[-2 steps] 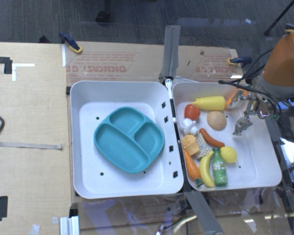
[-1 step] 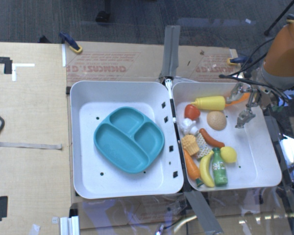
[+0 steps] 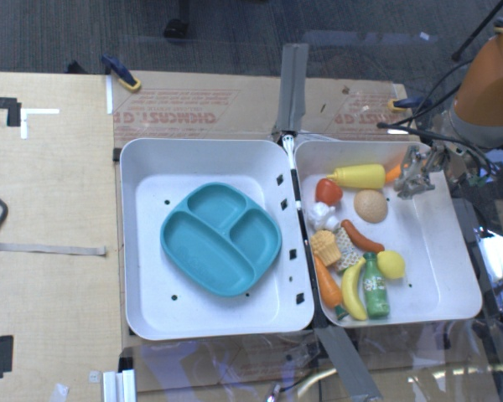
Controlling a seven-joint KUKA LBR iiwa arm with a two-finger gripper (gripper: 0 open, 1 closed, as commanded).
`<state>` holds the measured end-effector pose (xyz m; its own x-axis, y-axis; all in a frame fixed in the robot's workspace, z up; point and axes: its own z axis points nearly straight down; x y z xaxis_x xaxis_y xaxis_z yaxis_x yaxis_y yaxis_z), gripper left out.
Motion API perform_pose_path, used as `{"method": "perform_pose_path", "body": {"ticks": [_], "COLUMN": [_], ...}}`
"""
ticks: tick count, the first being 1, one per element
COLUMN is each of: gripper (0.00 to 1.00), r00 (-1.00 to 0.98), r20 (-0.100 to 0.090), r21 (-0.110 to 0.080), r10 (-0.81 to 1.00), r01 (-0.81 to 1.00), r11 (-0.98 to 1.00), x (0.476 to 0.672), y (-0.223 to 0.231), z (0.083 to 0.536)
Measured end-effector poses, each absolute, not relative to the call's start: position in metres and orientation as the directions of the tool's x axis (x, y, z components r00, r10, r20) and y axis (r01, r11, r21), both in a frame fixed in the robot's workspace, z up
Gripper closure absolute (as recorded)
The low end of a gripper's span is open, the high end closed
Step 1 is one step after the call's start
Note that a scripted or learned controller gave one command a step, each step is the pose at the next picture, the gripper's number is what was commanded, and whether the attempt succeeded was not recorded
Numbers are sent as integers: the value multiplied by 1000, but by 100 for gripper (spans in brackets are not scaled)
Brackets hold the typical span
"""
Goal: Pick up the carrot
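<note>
Standing over the surface (image 3: 50,224), I see 2 white bins side by side. The left bin (image 3: 142,308) carries a blue divided plate (image 3: 221,239). The right bin (image 3: 453,291) holds a heap of toy food, and the carrot (image 3: 328,284) lies along its left wall near the front, orange, its tip towards the corner where a bit of green shows. It is hemmed in: a banana (image 3: 353,290) touches its right side, a waffle-like piece (image 3: 324,244) sits at its upper end, and a green bottle (image 3: 375,286) lies just beyond the banana.

The end effector (image 3: 416,178) hangs at the far right corner of that bin, near a yellow squeeze bottle (image 3: 360,175), well apart from the carrot. Whether it is apart or together I cannot tell; the metal parts blur into one another, and nothing shows clamped in it.

To my eye the approach is the step in hand, the grasp not yet begun. The next move calls for travelling across the bin towards the front left, then coming down with the grip set across the carrot's width, minding the wall and the banana.
</note>
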<state>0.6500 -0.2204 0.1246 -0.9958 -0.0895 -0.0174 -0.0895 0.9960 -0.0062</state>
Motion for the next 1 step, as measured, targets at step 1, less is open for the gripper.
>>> {"method": "perform_pose_path", "body": {"ticks": [1], "gripper": [0], "r00": [-996], "r20": [-17], "r21": [-6], "r10": [-90], "r01": [-90], "r11": [996], "x": [650], "y": [-220], "z": [125]}}
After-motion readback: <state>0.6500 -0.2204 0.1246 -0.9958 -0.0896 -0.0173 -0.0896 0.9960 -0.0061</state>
